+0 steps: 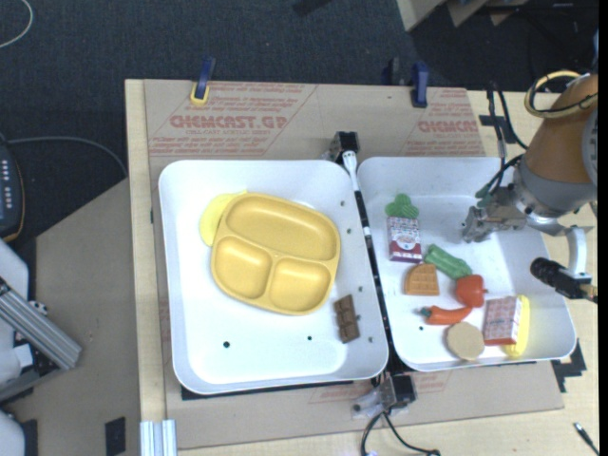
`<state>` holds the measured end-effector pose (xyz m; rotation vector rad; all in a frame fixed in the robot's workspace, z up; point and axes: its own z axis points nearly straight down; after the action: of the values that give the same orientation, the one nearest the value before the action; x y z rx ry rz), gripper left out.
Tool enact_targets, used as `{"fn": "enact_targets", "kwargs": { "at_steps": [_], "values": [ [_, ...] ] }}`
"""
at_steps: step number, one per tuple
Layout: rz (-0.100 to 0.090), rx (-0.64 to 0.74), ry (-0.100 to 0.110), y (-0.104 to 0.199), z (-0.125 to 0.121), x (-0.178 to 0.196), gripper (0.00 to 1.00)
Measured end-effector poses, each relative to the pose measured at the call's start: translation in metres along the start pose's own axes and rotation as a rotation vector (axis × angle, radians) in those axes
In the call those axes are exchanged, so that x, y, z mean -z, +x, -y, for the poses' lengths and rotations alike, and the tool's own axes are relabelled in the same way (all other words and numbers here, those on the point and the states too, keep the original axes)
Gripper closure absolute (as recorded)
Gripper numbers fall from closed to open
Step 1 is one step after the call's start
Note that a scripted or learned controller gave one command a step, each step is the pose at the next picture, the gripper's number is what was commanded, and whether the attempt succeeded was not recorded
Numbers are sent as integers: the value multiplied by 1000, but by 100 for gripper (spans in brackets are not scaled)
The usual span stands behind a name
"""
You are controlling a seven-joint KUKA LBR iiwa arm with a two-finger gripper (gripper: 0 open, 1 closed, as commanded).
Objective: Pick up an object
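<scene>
The right bin (432, 167) holds several toy foods. Among them are a red and white carton (406, 237) with a green top, a green pepper-like piece (445, 259), an orange waffle wedge (423, 279) and a red tomato (469, 290). There are also a carrot (443, 314), a round tan cookie (465, 341) and a pink and yellow wrapped block (504, 322). My gripper (482, 224) hangs low over the bin's far right part. It is apart from the foods, right of the carton and above the tomato.
The left bin (256, 361) holds a yellow divided plate (274, 253) over a yellow disc (212, 219), and a brown chocolate piece (346, 317) near its right wall. The grey arm with its orange band (560, 150) comes in from the right. Blue clamps stand at the board's far edge.
</scene>
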<state>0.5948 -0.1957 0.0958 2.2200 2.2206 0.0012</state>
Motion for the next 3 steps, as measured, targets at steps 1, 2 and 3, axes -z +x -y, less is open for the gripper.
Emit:
{"fn": "enact_targets", "kwargs": {
  "at_steps": [1,2,3],
  "values": [
    [2,1,-5,9,1,56,100],
    [3,1,-6,1,-4,104,100],
    [2,1,-3,0,-5,131,100]
  ]
}}
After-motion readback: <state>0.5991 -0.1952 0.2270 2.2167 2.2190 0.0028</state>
